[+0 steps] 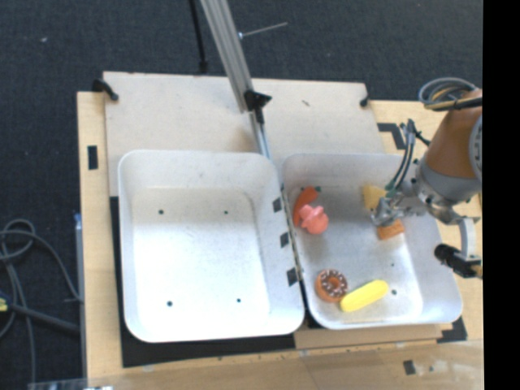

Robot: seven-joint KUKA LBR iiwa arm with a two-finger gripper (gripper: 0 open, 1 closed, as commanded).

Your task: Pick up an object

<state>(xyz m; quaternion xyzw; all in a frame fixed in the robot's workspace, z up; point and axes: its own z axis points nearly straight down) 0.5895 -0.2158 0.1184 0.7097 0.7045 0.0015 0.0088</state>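
Observation:
The right bin (422,299) holds a pink and red toy (309,212) near its left wall. A brown sprinkled doughnut (331,283) and a yellow banana-like piece (364,296) lie near its front. A pale yellow piece (372,195) lies toward the back right. A small orange object (392,229) sits just under my gripper (384,215), which reaches down into the bin at its right side. The arm (451,157) comes in from the right edge.
The left bin (138,218) stands beside the right one. A slanted metal pole (231,51) rises behind the bins, its base near the gap between them. Cables (24,258) lie on the dark floor at the left.

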